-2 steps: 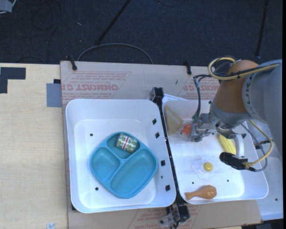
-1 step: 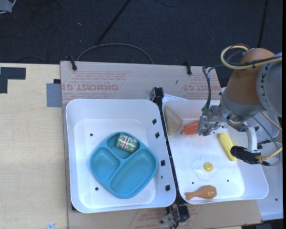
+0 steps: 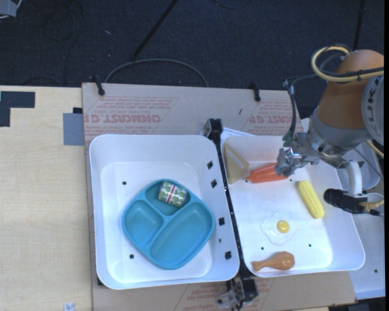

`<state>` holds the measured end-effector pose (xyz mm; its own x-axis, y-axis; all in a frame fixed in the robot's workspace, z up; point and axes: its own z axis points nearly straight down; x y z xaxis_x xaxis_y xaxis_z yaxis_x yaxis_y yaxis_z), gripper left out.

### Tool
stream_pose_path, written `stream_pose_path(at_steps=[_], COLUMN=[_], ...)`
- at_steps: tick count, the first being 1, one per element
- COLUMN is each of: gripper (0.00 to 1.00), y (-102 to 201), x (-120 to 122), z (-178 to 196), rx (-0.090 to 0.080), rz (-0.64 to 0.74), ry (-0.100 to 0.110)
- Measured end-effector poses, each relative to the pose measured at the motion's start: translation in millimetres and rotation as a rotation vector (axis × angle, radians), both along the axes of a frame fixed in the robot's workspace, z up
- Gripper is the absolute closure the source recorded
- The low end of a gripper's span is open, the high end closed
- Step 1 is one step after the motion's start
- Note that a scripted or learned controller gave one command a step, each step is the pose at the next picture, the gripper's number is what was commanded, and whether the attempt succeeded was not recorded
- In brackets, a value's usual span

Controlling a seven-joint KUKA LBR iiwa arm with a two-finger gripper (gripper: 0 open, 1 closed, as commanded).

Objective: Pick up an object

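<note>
My gripper [image 3: 286, 163] hangs low over the back of the right bin [image 3: 350, 251], right at the right-hand end of an orange carrot [image 3: 264, 174]. The carrot lies flat on the bin floor, its other end pointing left. The gripper body hides the carrot's right tip, so contact is unclear. A yellow corn cob [image 3: 310, 198] lies just right of and in front of the gripper. A fried egg [image 3: 280, 227] sits nearer the front, and a brown chicken drumstick [image 3: 274, 262] lies by the front wall. A tan wedge [image 3: 235, 161] rests against the bin's back left corner.
The left bin [image 3: 107, 173] holds a blue divided plate [image 3: 175, 238] with a small green and red striped can [image 3: 172, 194] in its back compartment. A black divider [image 3: 223, 199] runs between the bins. The arm reaches in from the right.
</note>
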<state>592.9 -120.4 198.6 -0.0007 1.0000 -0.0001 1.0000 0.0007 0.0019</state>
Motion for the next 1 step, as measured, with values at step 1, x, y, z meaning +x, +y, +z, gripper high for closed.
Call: stream_pose_path(at_steps=[1], gripper=[1.00], y=[-1.2], x=[0.6], z=[40.6], rx=[0.000], rz=[0.000], ry=[0.000])
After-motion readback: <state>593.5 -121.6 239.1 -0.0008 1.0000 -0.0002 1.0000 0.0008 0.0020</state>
